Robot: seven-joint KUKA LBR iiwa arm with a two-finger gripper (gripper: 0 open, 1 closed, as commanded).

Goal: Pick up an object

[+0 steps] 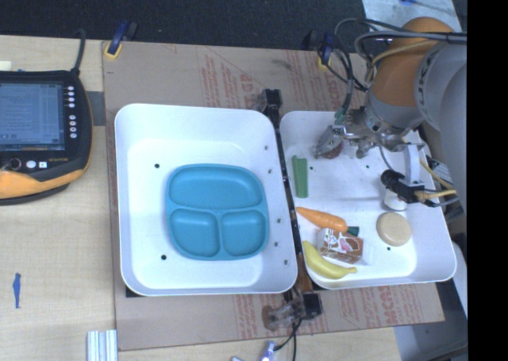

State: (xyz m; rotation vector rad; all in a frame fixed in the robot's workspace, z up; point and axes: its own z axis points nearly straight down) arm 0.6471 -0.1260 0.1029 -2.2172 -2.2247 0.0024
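The right-hand white bin (432, 268) holds the loose objects. A green stick-shaped piece (300, 176) lies upright along its left wall. Below it an orange carrot (321, 218) lies at a slant, and just under the carrot sits a small brown-and-white printed packet (343, 246). A yellow banana (326, 264) curves along the bin's near left corner, touching the packet's lower edge. A round tan disc (394, 229), perhaps a biscuit or a lid, rests to the right of the carrot, well apart from it.

The gripper (332, 144) hangs over the far part of this bin, above bare white floor, near the green piece and apart from it. Nothing is seen between its fingers; the view is too blurred there to tell how wide they stand.

The left-hand bin (135, 193) bears a blue divided plate (216, 210) with three compartments. A control pendant (40, 133) with a lit screen lies on the bench to the left.
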